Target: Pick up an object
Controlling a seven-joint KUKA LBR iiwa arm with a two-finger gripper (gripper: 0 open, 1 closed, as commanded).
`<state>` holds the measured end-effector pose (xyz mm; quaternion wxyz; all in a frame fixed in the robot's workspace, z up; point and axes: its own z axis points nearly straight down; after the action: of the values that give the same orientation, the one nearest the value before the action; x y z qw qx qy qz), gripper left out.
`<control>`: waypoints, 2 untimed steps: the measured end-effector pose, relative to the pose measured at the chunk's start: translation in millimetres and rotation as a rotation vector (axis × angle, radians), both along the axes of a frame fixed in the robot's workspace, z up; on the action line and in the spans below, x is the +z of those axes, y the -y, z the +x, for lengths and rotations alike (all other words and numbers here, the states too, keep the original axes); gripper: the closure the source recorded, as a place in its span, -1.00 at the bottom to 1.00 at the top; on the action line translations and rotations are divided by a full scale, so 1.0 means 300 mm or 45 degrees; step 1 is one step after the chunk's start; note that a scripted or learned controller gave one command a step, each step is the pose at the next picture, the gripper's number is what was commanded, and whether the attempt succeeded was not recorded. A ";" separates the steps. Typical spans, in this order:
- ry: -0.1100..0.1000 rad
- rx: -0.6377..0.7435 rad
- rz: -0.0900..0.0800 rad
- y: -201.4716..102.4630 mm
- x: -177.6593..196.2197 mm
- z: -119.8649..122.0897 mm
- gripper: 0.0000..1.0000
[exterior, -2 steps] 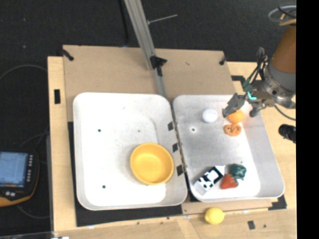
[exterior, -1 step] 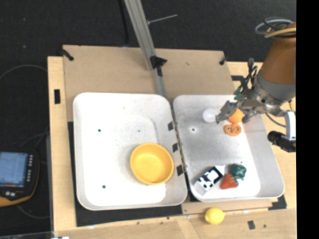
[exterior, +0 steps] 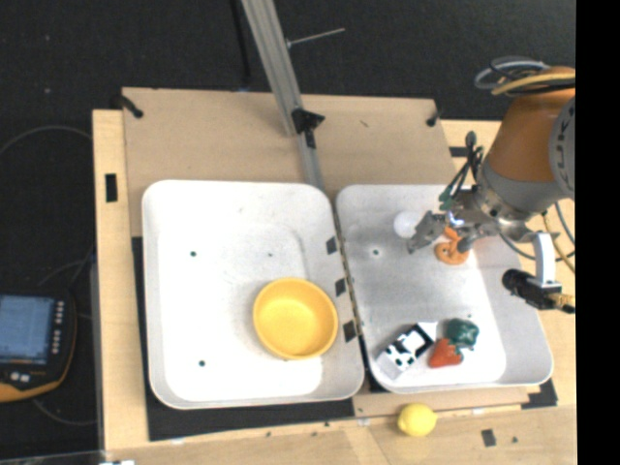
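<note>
Pincer (exterior: 444, 232): over the right bin (exterior: 387, 260), grip state impossible to tell.
Orange piece (exterior: 449, 252): just at 6 o'clock — nearest candidate.

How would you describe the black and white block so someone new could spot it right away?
Find the right-hand white bin, the one the arm reaches over. Along its near edge sit three small things in a row; the black and white block is the leftmost. Its neighbours, a red piece and a dark green piece, are coloured, while it alone is black and white.
</note>
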<state>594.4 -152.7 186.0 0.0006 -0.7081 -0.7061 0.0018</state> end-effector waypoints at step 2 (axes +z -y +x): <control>0.010 -0.003 0.001 0.025 -0.158 0.005 1.00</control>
<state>596.1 -160.3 138.6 -0.0018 -0.7090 -0.7052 -0.0010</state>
